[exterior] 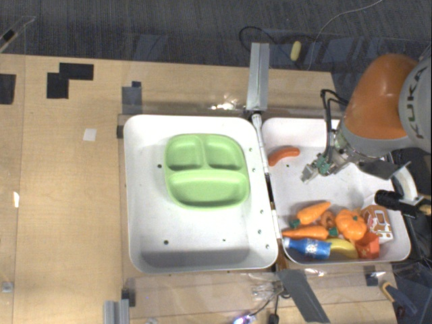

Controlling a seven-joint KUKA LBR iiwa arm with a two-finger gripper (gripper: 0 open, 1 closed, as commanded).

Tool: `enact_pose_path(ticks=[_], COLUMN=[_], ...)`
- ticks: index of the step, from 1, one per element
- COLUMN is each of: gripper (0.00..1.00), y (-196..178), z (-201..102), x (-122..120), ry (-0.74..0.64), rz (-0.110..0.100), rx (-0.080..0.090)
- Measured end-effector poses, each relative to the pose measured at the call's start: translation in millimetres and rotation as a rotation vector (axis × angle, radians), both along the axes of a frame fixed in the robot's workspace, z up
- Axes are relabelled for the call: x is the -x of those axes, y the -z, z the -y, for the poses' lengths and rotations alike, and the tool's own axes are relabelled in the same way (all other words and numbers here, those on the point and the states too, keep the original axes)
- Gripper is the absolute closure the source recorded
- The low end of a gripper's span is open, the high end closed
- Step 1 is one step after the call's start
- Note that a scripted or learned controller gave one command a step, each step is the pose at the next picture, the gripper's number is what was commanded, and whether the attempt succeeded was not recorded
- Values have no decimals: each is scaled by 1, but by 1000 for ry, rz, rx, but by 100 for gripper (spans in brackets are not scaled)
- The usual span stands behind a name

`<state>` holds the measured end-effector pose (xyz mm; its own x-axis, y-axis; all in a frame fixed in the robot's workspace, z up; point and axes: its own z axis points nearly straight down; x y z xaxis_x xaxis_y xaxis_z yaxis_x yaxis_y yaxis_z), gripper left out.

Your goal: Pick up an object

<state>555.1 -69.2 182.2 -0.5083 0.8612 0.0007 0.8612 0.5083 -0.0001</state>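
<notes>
Standing on the wooden desk (pixel 61 201) are two shallow white bins, side by side. The left bin (pixel 145 241) is the bigger thing here, and it carries a green tray (pixel 204 169) with three compartments, lying flat near the middle of it, a little toward the far side. The right bin (pixel 297 130) is touching the left one along its long edge.

The arm (pixel 385 106) comes in from the right, with its orange band above the right bin's far right part. Its claw (pixel 318 169) hangs over the bare middle of the right bin, tilted down to the left. I cannot tell if the claw is open or closed, and nothing can be seen in it.

A heap of toys (pixel 335 230) lies along the near side of the right bin: orange carrots, an orange pumpkin-like piece, a blue can, a yellow piece and a red and white pack, all touching. One small orange sausage (pixel 283 154) lies alone at the far left of this bin, just left of the claw and apart from it.
</notes>
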Motion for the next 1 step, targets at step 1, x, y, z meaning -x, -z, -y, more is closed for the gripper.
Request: enact_pose_path(ticks=[1], gripper=[100], y=[-5], z=[-29], x=[-50], ry=[356], rz=[-2], rx=[1])
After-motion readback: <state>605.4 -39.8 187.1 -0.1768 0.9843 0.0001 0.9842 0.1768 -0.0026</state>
